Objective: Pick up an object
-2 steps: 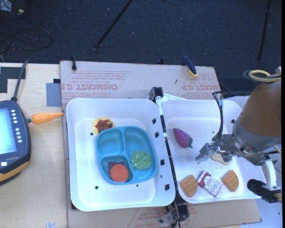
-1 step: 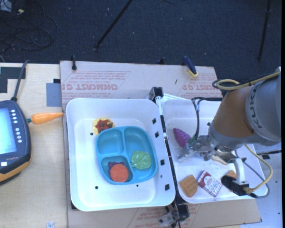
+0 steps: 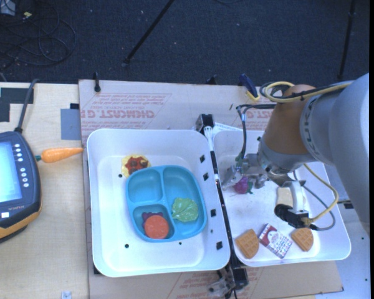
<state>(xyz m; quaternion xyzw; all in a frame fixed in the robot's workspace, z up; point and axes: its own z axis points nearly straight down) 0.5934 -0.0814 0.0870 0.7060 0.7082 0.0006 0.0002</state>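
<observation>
Reaching in from three o'clock, the grey arm hangs over the right bin; its gripper sits low beside a small purple object at the bin's nine o'clock. I'd call this the approach; whether the gripper is clenched or released, I cannot tell; next it must close squarely on that piece and lift.

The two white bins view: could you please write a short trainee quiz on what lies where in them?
1. True or false: the blue divided plastic tray lies in the left white bin.
2. Which item sits in the tray's compartment nearest the bins' divider? A) green leafy toy B) round red toy C) small purple object
3. Fill in: the orange toy carrot lies ___ the bins, on the bench.

Key: 1 true; 2 A; 3 outside.
</observation>
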